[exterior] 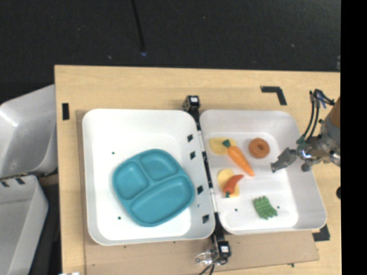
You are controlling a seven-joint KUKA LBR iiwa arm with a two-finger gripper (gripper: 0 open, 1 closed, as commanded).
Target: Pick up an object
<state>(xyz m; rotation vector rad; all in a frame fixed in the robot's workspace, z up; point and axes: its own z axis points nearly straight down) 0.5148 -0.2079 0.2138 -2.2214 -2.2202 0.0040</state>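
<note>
- Camera view: a light wooden table [143, 85] carries two shallow white bins side by side, the left bin [97, 153] and the right bin [287, 211], touching along a middle seam fitted with small black clips.
- I take the right bin as the landmark for places.
- To its left, in the left bin, a teal divided plate [152, 186] with three compartments lies flat, turned at an angle.
- Inside the right bin, near its middle, an orange toy carrot [239, 158] with a green top lies at a slant.
- Just beside the carrot's green end, toward the bin's left wall, sits a pale yellow piece [216, 146]; what it is cannot be told.
- Toward the bin's far right part, near the carrot but apart from it, sits a brown-orange ring like a toy doughnut [259, 148].
- Below the carrot, a red toy pepper [233, 183] with a green stem lies against another yellow piece [225, 175].
- Near the bin's front wall, a green knobbly toy vegetable [265, 207] lies alone.
- The arm reaches over the bin's right rim; its pincer [284, 161] is above the bin floor, right of the doughnut and apart from it.
- Whether the pincer is spread or pressed together cannot be told; nothing is visible pinched in it.
</note>
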